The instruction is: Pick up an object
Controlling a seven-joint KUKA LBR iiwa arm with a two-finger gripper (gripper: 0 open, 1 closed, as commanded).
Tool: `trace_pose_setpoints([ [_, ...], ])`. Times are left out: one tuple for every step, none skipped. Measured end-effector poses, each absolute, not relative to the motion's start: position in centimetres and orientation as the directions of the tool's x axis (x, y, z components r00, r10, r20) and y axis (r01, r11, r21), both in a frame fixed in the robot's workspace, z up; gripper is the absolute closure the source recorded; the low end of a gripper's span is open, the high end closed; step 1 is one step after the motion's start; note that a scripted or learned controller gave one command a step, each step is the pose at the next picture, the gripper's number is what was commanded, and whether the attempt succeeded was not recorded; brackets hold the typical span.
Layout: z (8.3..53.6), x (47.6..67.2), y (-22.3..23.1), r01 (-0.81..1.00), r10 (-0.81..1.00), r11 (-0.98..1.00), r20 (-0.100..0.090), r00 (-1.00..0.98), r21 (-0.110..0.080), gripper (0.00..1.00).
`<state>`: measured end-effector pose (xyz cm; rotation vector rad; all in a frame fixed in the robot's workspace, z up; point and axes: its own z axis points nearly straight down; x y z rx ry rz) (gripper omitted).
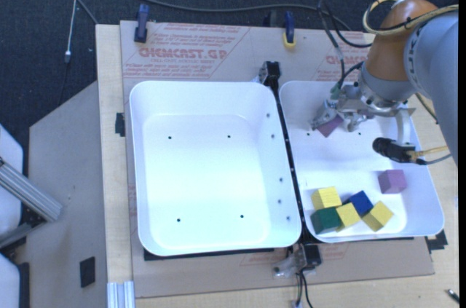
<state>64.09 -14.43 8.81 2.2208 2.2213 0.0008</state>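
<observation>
My gripper (333, 120) hangs over the back part of the right bin (435, 220), with a small purple block (328, 127) pinched between its fingers. The block sits tilted and appears lifted off the bin floor, with a faint shadow beneath it. In the bin's front part lie a second purple block (392, 180), a yellow block (326, 197), a green block (327, 220), a blue block (360, 202) and two more yellow blocks (347, 215) (378, 215).
The left bin (135, 154) stands beside the right one, their rims touching along a black divider (285, 154). Cables (342, 37) run behind the arm, and blue and yellow clamps (289, 30) hold the board at the back.
</observation>
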Motion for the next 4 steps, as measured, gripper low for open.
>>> trace_pose_setpoints([
  [9.9, 64.1, -14.4, 1.0, 1.0, 0.001, 0.0, -0.001, 0.002, 1.0],
  [19.3, 62.2, -5.8, 1.0, 1.0, 0.008, 0.002, -0.008, 0.009, 1.0],
  [19.7, 54.7, 0.2, 1.0, 1.0, 0.005, 0.002, -0.005, 0.0, 1.0],
  [20.8, 57.5, 5.5, 1.0, 1.0, 0.005, 0.001, -0.005, 0.001, 1.0],
])
